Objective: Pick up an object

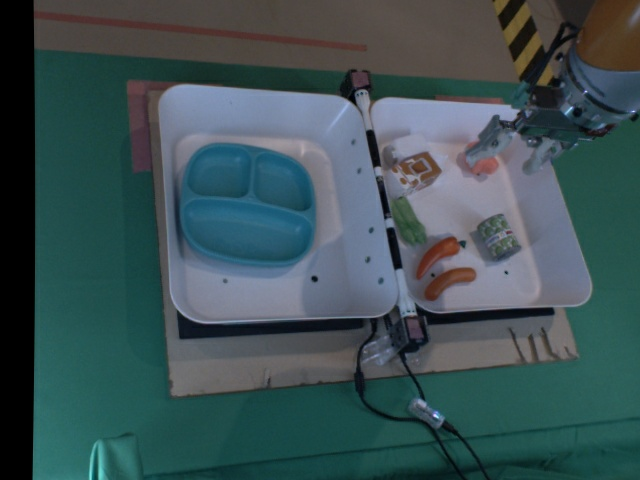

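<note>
Two shallow glossy white plastic bins, rounded corners, side by side. Left bin (262, 298) carries a teal three-compartment plate (247, 204), smooth, near its left wall. Right bin (560, 268) has small toy foods: a white-and-brown carton-like block (415, 170) near the dividing edge, a green pod (408, 220) just below it, a red-orange pepper (440, 255) and a smooth orange sausage (450, 282) toward the front edge, and a green printed can (497, 237) lying mid-bin. The gripper (513, 145) sits over the right bin's far right corner, fingers spread wide, gripping nothing; a small orange-red object (484, 164) lies just beside the left finger, contact unclear.
</note>
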`<state>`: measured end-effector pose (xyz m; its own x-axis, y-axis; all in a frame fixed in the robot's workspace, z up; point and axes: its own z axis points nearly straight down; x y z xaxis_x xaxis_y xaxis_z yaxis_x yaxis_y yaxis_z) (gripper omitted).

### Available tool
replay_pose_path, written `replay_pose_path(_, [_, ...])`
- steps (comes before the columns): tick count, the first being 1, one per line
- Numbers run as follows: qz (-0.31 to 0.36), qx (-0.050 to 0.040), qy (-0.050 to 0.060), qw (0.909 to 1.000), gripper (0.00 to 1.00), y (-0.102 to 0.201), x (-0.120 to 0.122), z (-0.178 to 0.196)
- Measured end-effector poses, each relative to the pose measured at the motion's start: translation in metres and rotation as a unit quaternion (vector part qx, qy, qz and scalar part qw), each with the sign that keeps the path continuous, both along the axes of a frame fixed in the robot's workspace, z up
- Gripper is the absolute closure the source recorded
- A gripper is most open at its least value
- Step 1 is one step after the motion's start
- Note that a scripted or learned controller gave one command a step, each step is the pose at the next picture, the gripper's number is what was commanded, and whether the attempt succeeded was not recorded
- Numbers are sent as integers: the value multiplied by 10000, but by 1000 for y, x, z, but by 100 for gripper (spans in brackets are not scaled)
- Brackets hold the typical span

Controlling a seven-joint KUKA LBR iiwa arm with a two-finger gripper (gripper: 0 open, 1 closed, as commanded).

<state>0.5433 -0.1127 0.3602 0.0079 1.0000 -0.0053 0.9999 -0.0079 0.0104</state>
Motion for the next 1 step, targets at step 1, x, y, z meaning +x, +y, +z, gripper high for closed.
replay_pose_path(1, [2, 11, 29, 10000, 0, 7, 24, -52])
